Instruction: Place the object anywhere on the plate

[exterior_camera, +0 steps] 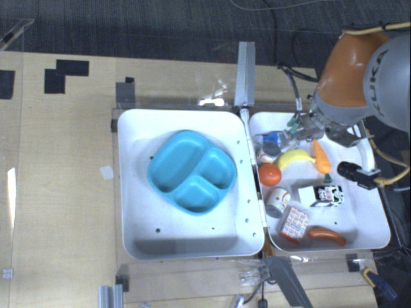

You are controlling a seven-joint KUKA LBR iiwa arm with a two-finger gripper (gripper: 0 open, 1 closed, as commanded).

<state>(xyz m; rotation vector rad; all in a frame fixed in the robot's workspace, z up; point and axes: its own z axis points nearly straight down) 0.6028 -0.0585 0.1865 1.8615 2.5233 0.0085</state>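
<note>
Camera view shows the end effector (302,126) low over the back of the right bin (379,233), at the end of the grey arm (385,76) with its orange band. Whether it is open or closed cannot be told, and nothing can be made out in its hold.

Which item counts as the object is not settled by the scene. Nearest, just in front of and below the end effector, lies a banana (297,158), its long axis running roughly left to right. Just beside it on the right is a carrot (322,157), slanting front to back. A blue thing (270,140) sits to the end effector's left by the bin wall, too blurred to name. Farther forward lie a tomato (270,173), a small can (277,201) on its side, a printed box (295,222), a black and white block (327,195) and a sausage (327,236), long axis left to right.

The plate (192,171) lies well apart to the left, in the middle of the left bin (138,236), across the divider where the two bins meet. So a carry would probably run leftward over that rim.

The plate looks like smooth blue plastic, rounded, with three shallow compartments. The fruit shapes appear glossy and rounded, likely slippery to pinch. Both bins are plain white and shallow, resting on a pale wooden tabletop (58,172).
</note>
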